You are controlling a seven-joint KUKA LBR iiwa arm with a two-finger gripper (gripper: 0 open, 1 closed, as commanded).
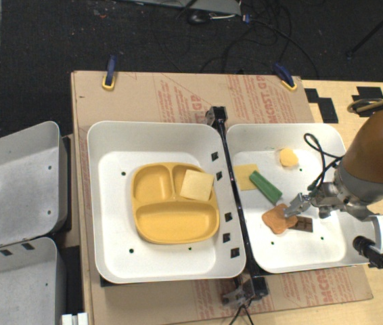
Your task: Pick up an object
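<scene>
Two white bins (103, 181) sit side by side; the left one holds one yellow divided tray (174, 205) carrying one pale block (196, 185). The right bin holds one green bar (266, 187), one yellow square (244, 177), one small yellow lump (288, 157), one tan piece (275, 219) and one dark brown piece (302, 225)

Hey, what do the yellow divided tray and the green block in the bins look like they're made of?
The yellow divided tray looks like moulded plastic: one even colour, rounded compartment walls, a soft sheen. The green block, lying flat in the right bin, has sharp straight edges and a flat matte colour, so painted wood or hard plastic; the view cannot settle which.
</scene>
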